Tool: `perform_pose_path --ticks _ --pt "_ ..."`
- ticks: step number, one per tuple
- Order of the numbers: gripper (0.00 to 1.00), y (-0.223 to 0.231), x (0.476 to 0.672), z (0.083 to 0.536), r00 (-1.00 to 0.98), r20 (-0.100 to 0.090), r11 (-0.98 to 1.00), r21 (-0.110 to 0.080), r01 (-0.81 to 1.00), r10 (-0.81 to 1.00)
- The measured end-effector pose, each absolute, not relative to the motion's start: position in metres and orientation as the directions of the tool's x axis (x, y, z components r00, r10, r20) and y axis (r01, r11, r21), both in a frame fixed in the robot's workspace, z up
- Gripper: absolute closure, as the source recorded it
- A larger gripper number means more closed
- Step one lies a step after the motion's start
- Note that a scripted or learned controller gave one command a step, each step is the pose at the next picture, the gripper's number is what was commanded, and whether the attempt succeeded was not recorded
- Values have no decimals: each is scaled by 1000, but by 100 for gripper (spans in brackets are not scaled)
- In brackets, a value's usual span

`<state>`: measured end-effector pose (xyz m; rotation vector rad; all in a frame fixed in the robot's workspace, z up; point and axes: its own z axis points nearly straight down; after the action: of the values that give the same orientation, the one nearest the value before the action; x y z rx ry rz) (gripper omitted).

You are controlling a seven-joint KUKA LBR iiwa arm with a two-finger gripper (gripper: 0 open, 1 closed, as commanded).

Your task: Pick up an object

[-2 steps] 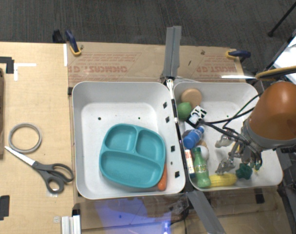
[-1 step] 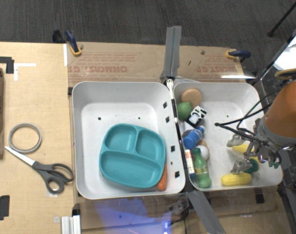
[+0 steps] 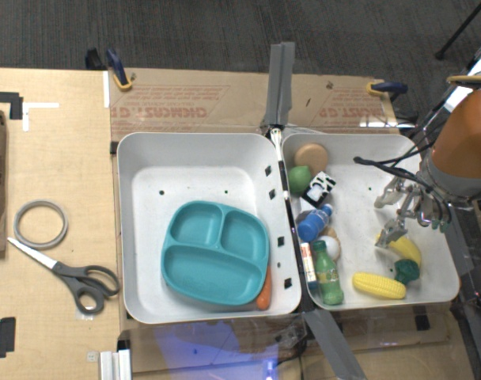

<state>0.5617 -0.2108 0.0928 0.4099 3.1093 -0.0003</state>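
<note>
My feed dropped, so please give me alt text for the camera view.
The gripper hangs low in the right bin, just above a yellow piece beside a corn cob; bottles and balls line that bin's left wall. The left bin holds a teal divided plate with a carrot at its edge.

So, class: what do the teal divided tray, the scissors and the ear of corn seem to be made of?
Teal divided tray: probably moulded plastic, with an even colour, soft sheen and rounded compartments.
Scissors: pale metal-looking blades and grey handles, likely plastic.
Ear of corn: uniform bright yellow and smooth, so probably a plastic or rubber toy; the picture leaves that open.
</note>
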Motion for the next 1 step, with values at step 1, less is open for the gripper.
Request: perform_pose_path --ticks 1 --pt "0 -205 511 92 -968 -2 968 0 253 253"
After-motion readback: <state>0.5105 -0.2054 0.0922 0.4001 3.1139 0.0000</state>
